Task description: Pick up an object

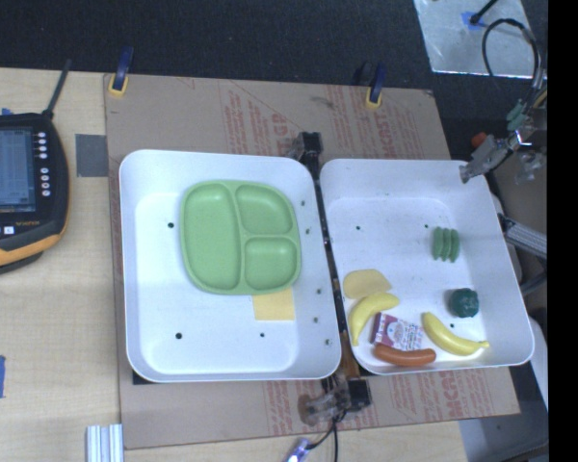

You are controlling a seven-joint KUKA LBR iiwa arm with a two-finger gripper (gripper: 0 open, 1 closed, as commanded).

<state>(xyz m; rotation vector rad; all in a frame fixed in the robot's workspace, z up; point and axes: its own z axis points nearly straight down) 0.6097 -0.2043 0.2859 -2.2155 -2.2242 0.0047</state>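
The left bin (pixel 144 287) holds a light green divided plate (pixel 241 236), with a flat yellow square slice (pixel 275 305) just below it. In the right bin (pixel 395 200), several toy foods lie toward the near edge. These are a pale yellow round piece (pixel 366 282), a banana (pixel 372 313), a red and white packet (pixel 397 332), a reddish sausage (pixel 405 356) and a second banana (pixel 453 337). A dark green lump (pixel 463 302) and a green ridged piece (pixel 446 243) sit apart near the right wall.
A grey bracket with cables (pixel 491 157) juts in over the right bin's far right corner. A tablet-like pendant (pixel 14 191) lies on the bench at the left. Clamps (pixel 371 85) pin the cardboard sheet at the back.
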